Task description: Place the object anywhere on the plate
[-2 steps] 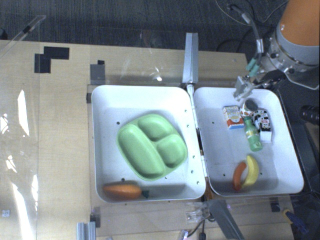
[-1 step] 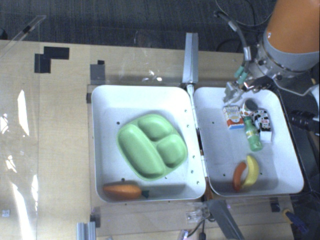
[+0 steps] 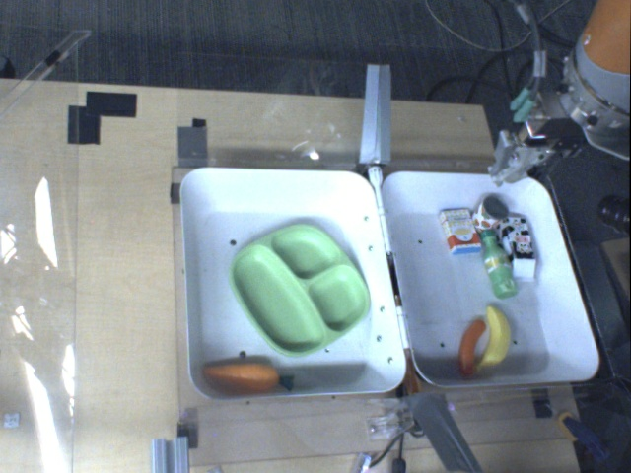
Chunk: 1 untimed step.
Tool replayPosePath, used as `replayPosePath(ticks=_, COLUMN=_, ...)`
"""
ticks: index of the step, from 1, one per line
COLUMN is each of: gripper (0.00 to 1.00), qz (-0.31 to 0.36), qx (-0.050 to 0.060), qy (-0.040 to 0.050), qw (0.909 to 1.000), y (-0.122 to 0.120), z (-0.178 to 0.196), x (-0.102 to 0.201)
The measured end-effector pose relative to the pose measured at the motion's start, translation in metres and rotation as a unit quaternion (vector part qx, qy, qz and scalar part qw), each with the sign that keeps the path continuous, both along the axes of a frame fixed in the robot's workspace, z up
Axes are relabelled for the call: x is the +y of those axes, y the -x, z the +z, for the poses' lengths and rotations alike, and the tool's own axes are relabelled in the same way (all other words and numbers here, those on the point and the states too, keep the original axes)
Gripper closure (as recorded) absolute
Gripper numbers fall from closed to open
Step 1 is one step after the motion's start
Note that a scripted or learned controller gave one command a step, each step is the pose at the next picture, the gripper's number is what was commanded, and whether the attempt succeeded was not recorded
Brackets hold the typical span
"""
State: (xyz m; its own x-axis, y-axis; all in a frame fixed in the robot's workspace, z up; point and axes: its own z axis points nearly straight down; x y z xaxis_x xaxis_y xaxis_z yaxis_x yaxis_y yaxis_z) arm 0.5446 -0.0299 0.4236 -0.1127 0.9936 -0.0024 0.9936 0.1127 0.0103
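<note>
Nothing has reached the plate (image 3: 301,287) yet, so the task looks barely begun. The green plate sits in the left bin (image 3: 207,215), all three compartments bare, with a carrot (image 3: 242,374) lying beside it near the bin's front wall. The likely objects to move wait in the right bin (image 3: 562,264): a banana (image 3: 496,336) touching a red sausage-like item (image 3: 470,347), a green bottle (image 3: 498,264), a small carton (image 3: 458,231) and a dark-patterned box (image 3: 518,236). The end effector (image 3: 513,161) hovers over that bin's far right corner (whether open or closed, I cannot tell) and grips nothing visible. Picking, carrying across and releasing all remain.
</note>
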Motion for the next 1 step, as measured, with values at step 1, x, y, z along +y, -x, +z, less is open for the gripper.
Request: replayPosePath(ticks=1, gripper=0.0, qz=0.0, qx=0.0, qy=0.0, qw=1.0, y=0.0, z=0.0, x=0.0002)
